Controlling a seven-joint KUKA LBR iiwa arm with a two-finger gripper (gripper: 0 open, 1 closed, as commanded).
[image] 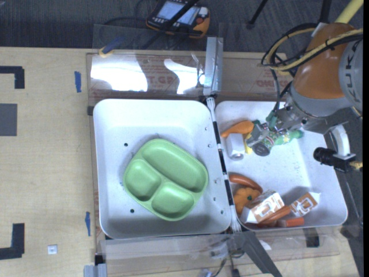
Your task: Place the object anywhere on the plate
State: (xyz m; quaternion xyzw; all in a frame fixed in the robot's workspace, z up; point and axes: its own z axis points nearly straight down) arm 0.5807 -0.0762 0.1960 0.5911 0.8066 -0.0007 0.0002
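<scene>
Camera view shows the claw (266, 138) low in the right bin (323, 180), buried in a clutter of small things, so I cannot tell how it is set. Touching it is a greenish, dark-capped object (279, 133), too jumbled to name. Just to its left lie a small grey can (235, 147) and an orange carrot-shaped toy (239, 128). Below it, well apart, sit a red-orange rounded toy (245, 183) and two printed cardboard cartons (282, 208).

Which piece is the task's object is unclear; it is likely one near the claw. These look like light, stiff plastic and card: smooth, somewhat slippery, best pinched across a narrow middle.

Far left of the claw, in the other bin (115, 126), lies the green plate (167, 179), a glossy, three-compartment tray with rounded corners. The worktop (46, 154) is pale wood.
</scene>
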